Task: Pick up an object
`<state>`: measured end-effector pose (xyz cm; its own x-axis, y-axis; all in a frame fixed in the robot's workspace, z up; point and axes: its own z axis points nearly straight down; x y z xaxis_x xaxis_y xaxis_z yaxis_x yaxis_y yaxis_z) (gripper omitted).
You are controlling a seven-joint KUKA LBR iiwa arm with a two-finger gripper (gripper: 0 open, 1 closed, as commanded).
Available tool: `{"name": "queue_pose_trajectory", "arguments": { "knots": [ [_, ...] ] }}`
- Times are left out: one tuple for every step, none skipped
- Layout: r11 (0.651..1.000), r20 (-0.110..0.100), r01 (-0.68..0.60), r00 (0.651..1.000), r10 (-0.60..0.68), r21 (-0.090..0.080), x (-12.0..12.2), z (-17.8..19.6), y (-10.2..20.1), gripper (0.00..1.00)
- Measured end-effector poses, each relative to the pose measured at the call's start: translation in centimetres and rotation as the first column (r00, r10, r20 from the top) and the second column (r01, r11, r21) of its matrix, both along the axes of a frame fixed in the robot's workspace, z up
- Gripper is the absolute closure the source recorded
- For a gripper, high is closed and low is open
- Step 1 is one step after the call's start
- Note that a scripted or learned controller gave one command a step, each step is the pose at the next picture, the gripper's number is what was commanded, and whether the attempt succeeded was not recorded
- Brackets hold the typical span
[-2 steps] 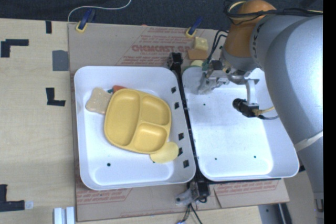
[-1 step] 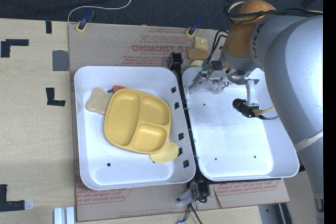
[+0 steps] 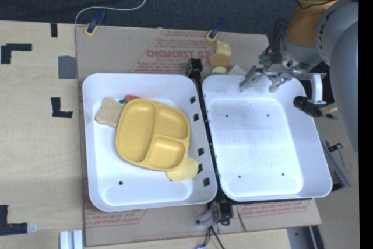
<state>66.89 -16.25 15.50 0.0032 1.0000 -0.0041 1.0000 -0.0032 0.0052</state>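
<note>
A yellow divided plate (image 3: 152,134) lies in the left bin (image 3: 93,183). A beige toast-like piece (image 3: 107,112) pokes out at its upper left, a bit of red (image 3: 132,98) shows above it, and a pale yellow piece (image 3: 183,169) rests at its lower right. My gripper (image 3: 260,82) hangs over the far rim of the right bin (image 3: 256,143). Its two grey fingers (image 3: 249,80) are spread apart with nothing between them.
A tan block (image 3: 220,55) and a small pale green item (image 3: 218,70) sit on the cardboard behind the bins. A black clip (image 3: 194,67) sits at the join of the bins. The arm's orange band (image 3: 309,14) and grey body fill the upper right.
</note>
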Motion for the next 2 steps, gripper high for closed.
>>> {"name": "queue_pose_trajectory", "arguments": {
  "knots": [
    [1.0, -0.008, -0.008, 1.0, 0.008, 0.003, -2.7, -7.4, 7.2, 0.0],
    [1.0, -0.004, -0.005, 1.0, 0.005, 0.004, 0.0, -7.1, 5.9, 0.0]
  ]
}}
